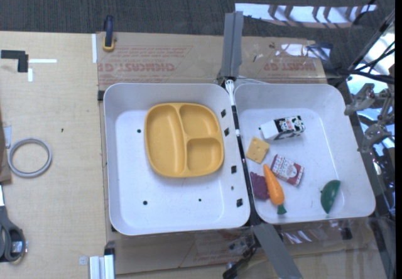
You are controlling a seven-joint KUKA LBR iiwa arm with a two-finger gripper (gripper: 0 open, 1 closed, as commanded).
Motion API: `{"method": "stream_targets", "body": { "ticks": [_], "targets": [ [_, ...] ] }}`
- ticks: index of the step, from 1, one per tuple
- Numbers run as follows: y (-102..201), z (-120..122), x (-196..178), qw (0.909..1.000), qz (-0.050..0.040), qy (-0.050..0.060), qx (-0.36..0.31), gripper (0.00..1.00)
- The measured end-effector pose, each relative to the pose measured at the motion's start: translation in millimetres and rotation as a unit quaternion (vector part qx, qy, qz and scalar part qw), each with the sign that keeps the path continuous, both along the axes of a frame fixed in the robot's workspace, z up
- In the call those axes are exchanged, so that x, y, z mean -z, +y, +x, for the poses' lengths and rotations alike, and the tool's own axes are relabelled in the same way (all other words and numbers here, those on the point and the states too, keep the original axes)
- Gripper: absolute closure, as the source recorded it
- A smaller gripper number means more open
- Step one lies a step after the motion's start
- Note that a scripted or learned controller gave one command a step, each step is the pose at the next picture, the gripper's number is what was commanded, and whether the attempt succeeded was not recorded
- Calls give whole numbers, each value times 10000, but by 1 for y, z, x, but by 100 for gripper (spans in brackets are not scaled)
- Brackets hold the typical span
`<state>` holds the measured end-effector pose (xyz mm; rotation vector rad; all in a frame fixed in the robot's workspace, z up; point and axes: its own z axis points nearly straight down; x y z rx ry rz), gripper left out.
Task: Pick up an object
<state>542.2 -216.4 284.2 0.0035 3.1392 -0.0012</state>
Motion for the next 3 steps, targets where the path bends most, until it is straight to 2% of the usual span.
{"method": "stream_targets", "body": {
  "ticks": [1,2,3],
  "targets": [
    [36,-12,133,9964,4,6,847,0],
    [68,24,187,9983,-2,-38,581,0],
    [105,-5,132,9859,3,-3,1671,0]
  ]
}}
